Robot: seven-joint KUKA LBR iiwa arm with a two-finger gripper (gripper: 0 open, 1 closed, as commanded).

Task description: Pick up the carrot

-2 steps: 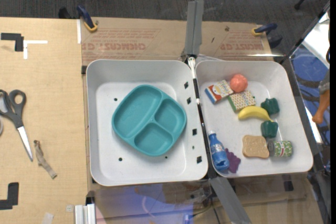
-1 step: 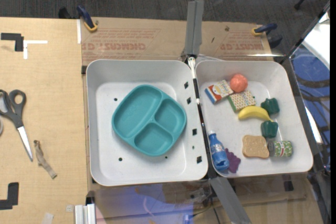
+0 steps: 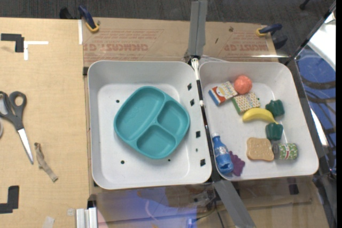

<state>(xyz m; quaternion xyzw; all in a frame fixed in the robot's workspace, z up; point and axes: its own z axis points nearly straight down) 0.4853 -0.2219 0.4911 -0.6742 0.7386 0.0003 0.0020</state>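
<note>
Teal divided plate (image 3: 152, 122) mid left bin (image 3: 99, 131), bare floor around, toy food (image 3: 258, 115) crowding right bin (image 3: 300, 115)

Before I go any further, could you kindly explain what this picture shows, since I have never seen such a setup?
This is one camera fixed above a workbench, looking down at a slant. A grey robot arm with a two-finger gripper works here, reaching in from the right. Two shallow white bins sit side by side. The left bin holds a teal divided plate. The right bin holds toy food and small items: a yellow banana, a slice of bread, a reddish ball-like fruit, a blue bottle, and green pieces I cannot identify. I cannot pick out a carrot with certainty. Scissors lie on the cardboard at left.
</note>
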